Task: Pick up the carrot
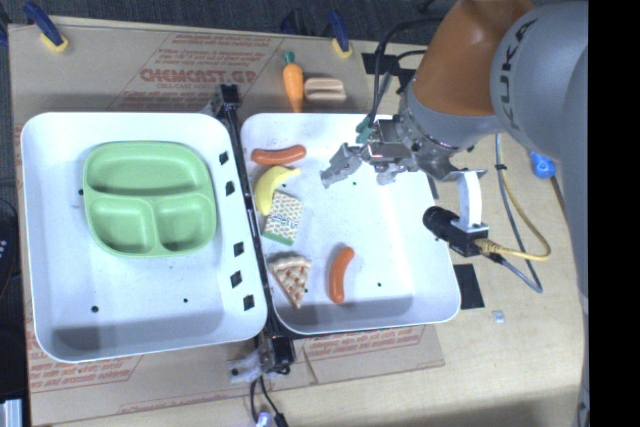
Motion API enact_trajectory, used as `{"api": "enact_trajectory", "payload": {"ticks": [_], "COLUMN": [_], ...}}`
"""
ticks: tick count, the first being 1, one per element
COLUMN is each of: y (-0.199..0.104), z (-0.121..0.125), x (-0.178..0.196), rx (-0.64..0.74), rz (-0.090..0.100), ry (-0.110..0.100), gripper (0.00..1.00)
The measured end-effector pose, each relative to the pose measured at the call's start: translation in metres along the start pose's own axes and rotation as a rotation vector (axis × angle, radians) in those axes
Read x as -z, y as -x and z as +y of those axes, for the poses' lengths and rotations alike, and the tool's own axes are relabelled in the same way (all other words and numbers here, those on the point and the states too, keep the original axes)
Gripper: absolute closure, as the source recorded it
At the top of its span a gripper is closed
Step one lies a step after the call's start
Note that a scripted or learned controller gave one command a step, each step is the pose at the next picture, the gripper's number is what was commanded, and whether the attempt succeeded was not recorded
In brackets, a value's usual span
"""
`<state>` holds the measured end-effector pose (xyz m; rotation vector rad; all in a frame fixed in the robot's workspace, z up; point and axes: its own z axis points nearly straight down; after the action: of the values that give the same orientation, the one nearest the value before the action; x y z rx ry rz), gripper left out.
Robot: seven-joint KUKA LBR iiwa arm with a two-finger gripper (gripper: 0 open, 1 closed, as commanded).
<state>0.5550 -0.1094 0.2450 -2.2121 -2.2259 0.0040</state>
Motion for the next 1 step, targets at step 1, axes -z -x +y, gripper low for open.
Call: {"api": "enact_trajectory", "payload": {"ticks": [1], "y": [-0.0031], "z": [0.0723], "x": [-0.1357], "rx": [0.095], "rz": [-0.001], "ry": [-0.001], "gripper": [0.0]}}
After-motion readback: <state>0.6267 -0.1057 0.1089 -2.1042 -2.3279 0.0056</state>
